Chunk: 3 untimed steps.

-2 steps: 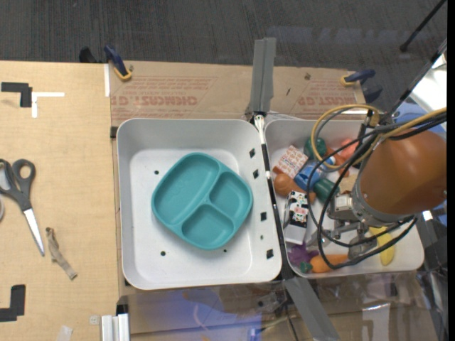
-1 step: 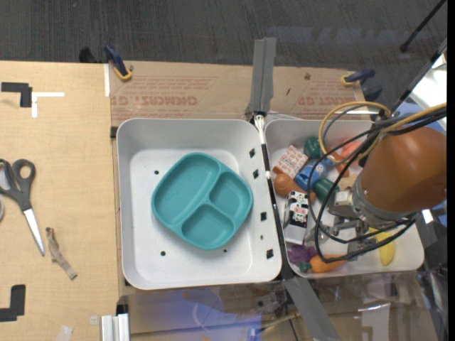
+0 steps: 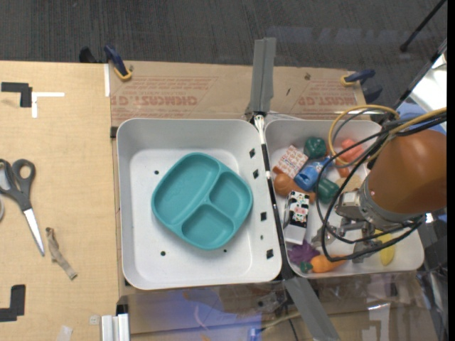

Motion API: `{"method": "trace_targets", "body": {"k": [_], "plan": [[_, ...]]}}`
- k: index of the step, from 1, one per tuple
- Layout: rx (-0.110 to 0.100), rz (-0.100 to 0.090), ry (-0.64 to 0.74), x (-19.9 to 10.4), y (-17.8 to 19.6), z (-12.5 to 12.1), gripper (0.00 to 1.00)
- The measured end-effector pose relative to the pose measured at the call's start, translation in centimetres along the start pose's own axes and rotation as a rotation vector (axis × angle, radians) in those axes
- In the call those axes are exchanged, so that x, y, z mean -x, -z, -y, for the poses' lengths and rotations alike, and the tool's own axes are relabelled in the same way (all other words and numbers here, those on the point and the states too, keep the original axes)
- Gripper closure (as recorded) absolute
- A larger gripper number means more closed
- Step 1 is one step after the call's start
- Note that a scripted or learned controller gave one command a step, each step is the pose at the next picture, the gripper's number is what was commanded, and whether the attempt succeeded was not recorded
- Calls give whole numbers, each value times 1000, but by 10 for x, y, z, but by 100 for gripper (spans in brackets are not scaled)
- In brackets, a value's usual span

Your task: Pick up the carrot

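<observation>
Scissors [image 3: 23, 197]: grey handles, steel blades, flat on the tan board at far left. Beside them, a crumpled scrap of tape [image 3: 61, 256].

Bench [image 3: 64, 133]: tan board with black corner marks and a white strip; brown printed cardboard along the back, pinned by two blue clamps [image 3: 118, 62]. Dark ribbed floor beyond.

Left bin [image 3: 131, 212]: shallow, white, smooth plastic, rounded corners. Holds a teal tray [image 3: 202, 199], three compartments, rounded, set at a slant near the middle.

Divider [image 3: 263, 77]: grey bar standing up from the seam between the bins.

Right bin [image 3: 281, 130]: same white plastic, crowded. Contents: a white patterned box [image 3: 290, 160]; a blue cylinder [image 3: 308, 173]; a dark green lump [image 3: 315, 147]; a brown rounded piece [image 3: 284, 184]; a black-and-white printed card [image 3: 298, 207]; a purple item [image 3: 303, 253]; a yellow item [image 3: 386, 254].

Carrot [image 3: 321, 264]: small, orange, smooth, with a green tip, lying at the near edge of the right bin, beside the purple item and just under the looped cables.

Arm [image 3: 409, 172]: orange band, glossy, over the right bin's right half, trailing black and yellow cables [image 3: 348, 130].

Gripper [image 3: 353, 227]: grey metal, low over the bin, near the carrot; how far the jaws stand apart cannot be told, and nothing is seen held.
</observation>
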<state>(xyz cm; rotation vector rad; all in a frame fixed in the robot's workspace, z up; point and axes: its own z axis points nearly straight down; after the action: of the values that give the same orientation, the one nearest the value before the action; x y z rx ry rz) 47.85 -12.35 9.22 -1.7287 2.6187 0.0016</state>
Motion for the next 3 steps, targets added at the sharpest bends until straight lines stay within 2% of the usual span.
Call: {"method": "trace_targets", "body": {"k": [1, 2, 3], "plan": [[-1, 1, 448, 18, 0, -7, 0], [-6, 1, 690, 22, 1, -7, 0], [1, 0, 557, 18, 0, -8, 0]]}}
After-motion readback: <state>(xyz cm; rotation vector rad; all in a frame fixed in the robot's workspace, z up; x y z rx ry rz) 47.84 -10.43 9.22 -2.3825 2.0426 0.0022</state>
